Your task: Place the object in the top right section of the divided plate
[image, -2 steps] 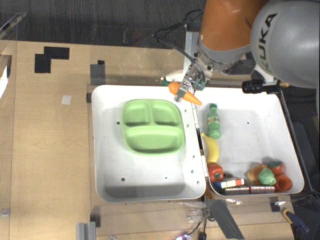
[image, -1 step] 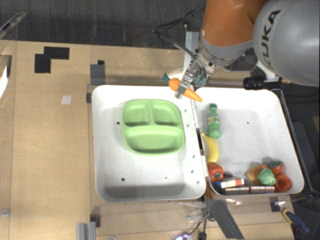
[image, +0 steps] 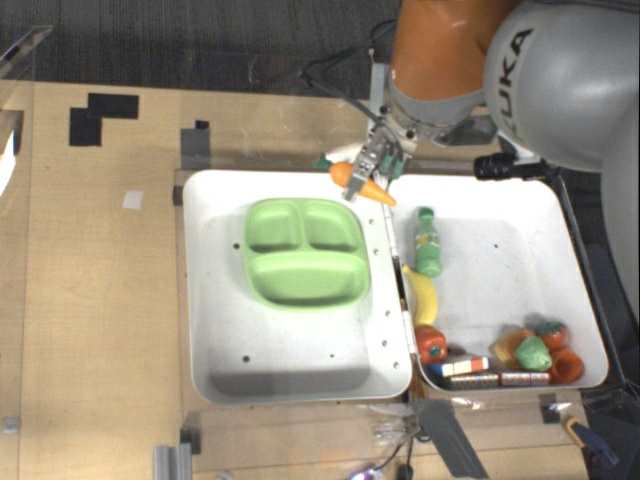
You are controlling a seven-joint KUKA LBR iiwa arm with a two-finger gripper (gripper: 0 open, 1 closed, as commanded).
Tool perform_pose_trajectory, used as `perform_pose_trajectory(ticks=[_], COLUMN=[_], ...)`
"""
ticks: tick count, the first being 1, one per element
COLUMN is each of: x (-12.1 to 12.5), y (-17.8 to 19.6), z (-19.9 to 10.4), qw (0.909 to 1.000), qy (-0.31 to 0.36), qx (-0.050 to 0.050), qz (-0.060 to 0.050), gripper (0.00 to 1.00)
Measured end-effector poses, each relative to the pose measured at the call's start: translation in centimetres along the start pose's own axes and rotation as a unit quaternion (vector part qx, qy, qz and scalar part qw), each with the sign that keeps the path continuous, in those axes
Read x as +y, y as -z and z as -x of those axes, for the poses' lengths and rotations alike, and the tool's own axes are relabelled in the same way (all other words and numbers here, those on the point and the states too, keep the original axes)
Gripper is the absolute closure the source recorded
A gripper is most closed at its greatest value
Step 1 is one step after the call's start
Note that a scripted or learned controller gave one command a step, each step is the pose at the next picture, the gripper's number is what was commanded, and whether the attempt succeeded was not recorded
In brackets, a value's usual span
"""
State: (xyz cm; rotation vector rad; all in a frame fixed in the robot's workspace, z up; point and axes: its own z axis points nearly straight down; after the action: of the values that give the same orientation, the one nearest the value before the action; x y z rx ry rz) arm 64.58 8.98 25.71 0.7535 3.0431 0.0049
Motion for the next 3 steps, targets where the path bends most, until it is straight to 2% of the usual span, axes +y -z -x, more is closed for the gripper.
perform_pose_trajectory(ticks=[1,2,3], x=[-2.3,-2.3,-3.9], y=[3.8,3.8,-1.2], z=[1.9,1.9,3.5], qw=[0.9979,0.9979,0.9878], qy=[0.065,0.065,-0.155], qx=[-0.001,-0.001,0.0], qz=[0.0,0.001,0.0], gripper=[1.0,0.0,0.0])
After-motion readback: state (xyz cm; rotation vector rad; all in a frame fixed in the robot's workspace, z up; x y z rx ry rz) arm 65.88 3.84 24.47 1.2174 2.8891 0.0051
